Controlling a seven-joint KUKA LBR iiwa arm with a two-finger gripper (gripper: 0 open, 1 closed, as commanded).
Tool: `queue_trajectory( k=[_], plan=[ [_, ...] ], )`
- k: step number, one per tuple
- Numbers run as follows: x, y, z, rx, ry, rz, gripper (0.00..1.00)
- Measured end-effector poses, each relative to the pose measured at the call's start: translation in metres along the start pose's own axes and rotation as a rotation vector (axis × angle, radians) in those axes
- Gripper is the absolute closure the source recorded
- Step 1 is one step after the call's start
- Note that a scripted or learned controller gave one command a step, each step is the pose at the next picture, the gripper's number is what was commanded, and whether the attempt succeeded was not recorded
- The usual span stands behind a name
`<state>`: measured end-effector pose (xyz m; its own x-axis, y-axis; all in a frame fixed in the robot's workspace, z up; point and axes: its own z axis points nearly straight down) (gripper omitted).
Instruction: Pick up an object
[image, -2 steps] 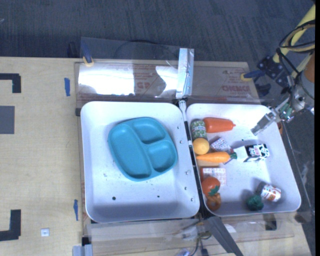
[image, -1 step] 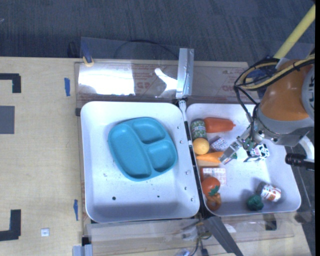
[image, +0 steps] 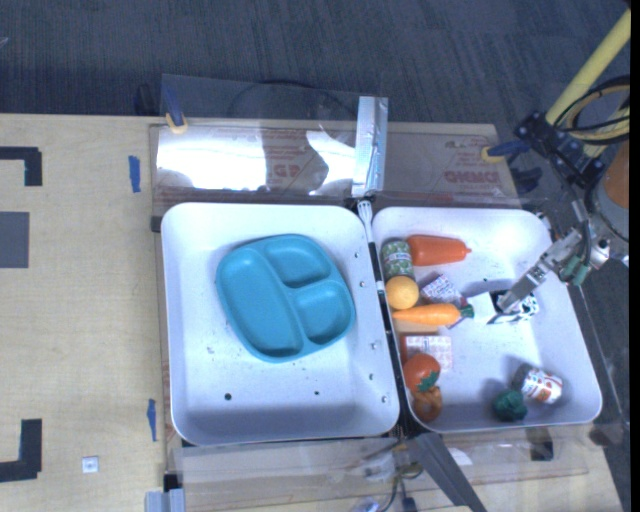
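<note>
My gripper (image: 516, 301) reaches in from the right and hangs low over the middle of the right bin (image: 585, 345), above bare white floor. Just left of it lie a long orange carrot (image: 427, 316) and a small printed packet (image: 440, 289). Along the bin's left side sit a green can (image: 396, 257), an orange-red pepper (image: 437, 249), a yellow lemon (image: 402, 293), a red tomato (image: 421, 369) and a brown-orange piece (image: 428, 402). Toward the front right are a green broccoli piece (image: 509, 405) and a small red-and-white can (image: 541, 385). Nothing shows in the gripper's grasp.
The left bin (image: 190, 380) holds a blue divided plate (image: 286, 294). A second packet (image: 428, 345) lies under the carrot. A clear plastic wall (image: 260, 160) stands behind the bins. Yellow and black cables (image: 585, 90) hang at the upper right, near the arm.
</note>
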<state>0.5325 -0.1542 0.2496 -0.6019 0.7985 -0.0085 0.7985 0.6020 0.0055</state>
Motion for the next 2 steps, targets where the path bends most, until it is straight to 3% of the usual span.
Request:
queue_trajectory(
  k=[1, 2],
  plan=[
    [-0.021, 0.065, 0.132, 0.01, 0.016, -0.107, 0.0],
    [-0.106, 0.067, 0.111, 0.0, 0.001, -0.249, 0.0]
  ],
)
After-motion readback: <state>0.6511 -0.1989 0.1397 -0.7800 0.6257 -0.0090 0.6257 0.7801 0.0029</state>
